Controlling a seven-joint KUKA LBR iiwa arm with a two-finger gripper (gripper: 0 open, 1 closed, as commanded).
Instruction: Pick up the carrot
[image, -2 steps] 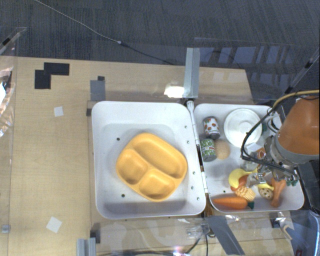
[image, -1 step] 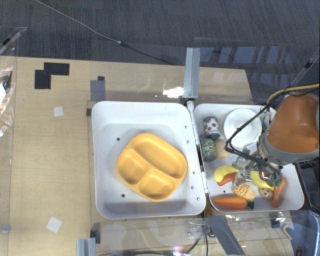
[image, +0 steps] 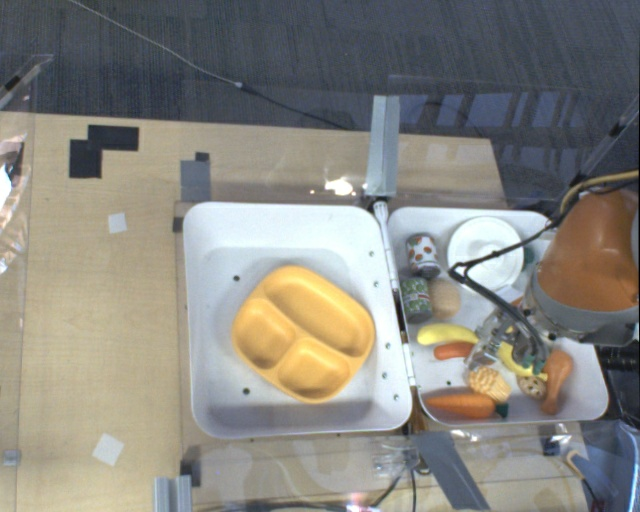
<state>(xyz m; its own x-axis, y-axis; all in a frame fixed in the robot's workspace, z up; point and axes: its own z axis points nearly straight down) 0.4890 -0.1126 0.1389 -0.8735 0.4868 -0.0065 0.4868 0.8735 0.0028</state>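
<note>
Near edge of the frame, lower right: the carrot (image: 461, 405) lies on its side along the bottom wall of the right bin (image: 592, 402), roughly horizontal, its dark green end toward the right. Just above it sits a corn cob piece (image: 488, 381), touching or nearly touching. To the right, a second orange veg, maybe another carrot or a sausage (image: 557, 381), lies tilted near the bin's lower right corner, w/ a small brown item (image: 533, 383) beside it.

The gripper (image: 497, 340) hangs over the middle of the right bin, above the corn and just beside a banana (image: 446, 334) and a small red-orange piece (image: 455, 351). Metal fingers and cables clutter that spot, so can't tell how far apart the claw is; nothing is clearly seen between the fingers. It's near the carrot but apart from it.

Arm (image: 594, 262), orange band and grey wrist, fills the right side, w/ a black cable looping left across the bin.

Mid frame, left bin (image: 210, 300): a yellow divided plate (image: 302, 331) w/ three compartments sits at its centre, slightly rotated.

Farther up in the right bin: a green can (image: 415, 297), a beige round item (image: 446, 298), a small printed can (image: 422, 253) and a white bowl (image: 484, 251) at the upper part.

Far: wooden bench (image: 100, 330) w/ black tape marks (image: 100, 148) upper left.
</note>
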